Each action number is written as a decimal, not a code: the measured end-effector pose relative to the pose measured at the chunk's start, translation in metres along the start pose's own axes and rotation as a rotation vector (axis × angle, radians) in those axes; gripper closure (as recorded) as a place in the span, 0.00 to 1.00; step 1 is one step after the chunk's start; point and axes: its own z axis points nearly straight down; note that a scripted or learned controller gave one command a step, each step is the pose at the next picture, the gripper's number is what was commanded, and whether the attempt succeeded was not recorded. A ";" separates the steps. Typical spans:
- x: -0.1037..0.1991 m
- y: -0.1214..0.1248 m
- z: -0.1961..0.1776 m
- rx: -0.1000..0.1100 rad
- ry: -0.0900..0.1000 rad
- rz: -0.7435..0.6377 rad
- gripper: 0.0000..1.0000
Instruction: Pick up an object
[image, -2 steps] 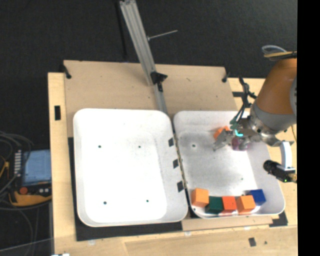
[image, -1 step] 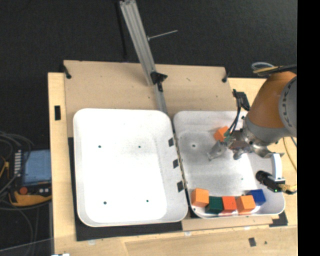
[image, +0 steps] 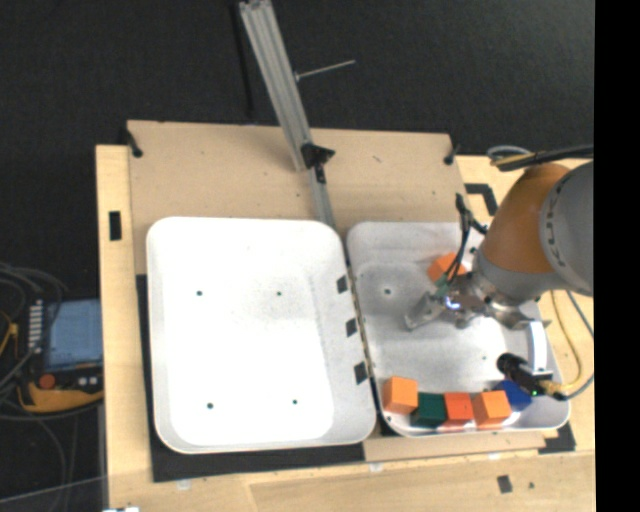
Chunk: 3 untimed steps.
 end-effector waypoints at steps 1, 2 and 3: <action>0.000 0.001 -0.012 -0.004 0.003 0.007 1.00; -0.004 0.013 -0.069 -0.005 0.002 -0.006 1.00; -0.004 0.014 -0.113 -0.004 0.002 -0.007 1.00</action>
